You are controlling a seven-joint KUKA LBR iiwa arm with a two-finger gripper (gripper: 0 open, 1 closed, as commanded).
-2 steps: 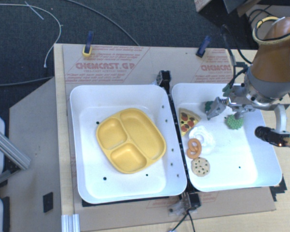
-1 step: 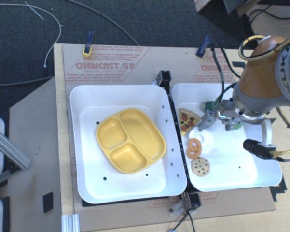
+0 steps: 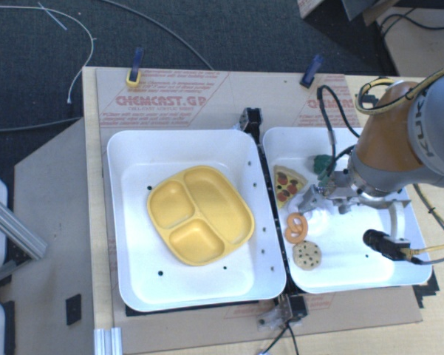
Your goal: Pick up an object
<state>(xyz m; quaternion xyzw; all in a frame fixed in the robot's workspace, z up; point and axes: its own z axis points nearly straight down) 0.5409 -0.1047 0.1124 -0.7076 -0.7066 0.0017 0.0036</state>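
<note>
In the right bin (image 3: pixel 354 272) lie a pizza slice (image 3: pixel 287 183), a pretzel (image 3: pixel 296 228) and a chocolate-chip cookie (image 3: pixel 307 254), lined up along its left side. A small green thing (image 3: pixel 323 164) sits farther back, partly hidden by the arm. My gripper (image 3: pixel 319 197) hangs low over the right bin, just right of the pizza slice and above the pretzel. I see nothing held in it.
The left bin (image 3: pixel 133 272) holds a yellow divided plate (image 3: pixel 199 214) at its middle. The grey and orange arm (image 3: pixel 388 143) covers the back right part of the right bin. Clamps and cables lie along the bench's far edge.
</note>
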